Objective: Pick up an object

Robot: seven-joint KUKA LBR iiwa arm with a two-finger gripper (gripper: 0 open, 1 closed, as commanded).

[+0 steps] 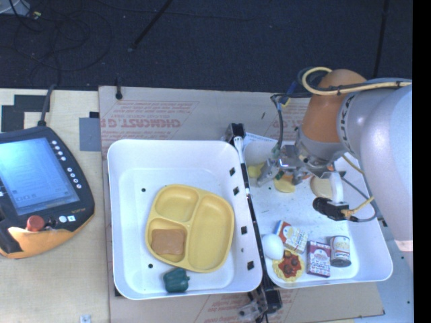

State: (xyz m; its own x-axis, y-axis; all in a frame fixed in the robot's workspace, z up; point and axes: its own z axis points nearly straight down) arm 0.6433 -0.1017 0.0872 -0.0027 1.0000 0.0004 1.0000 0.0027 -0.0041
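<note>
Hovering low over the far end of the right bin point(384, 264), the gripper point(288, 168) sits just above a yellow object point(285, 184), finger state impossible to tell, nothing visibly lifted yet.

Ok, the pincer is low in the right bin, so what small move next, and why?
Probably a short descent onto the small yellow round object. The pincer sits just above it near the shallow white right bin's upper-left corner, and nothing visibly sits between its fingers.
</note>
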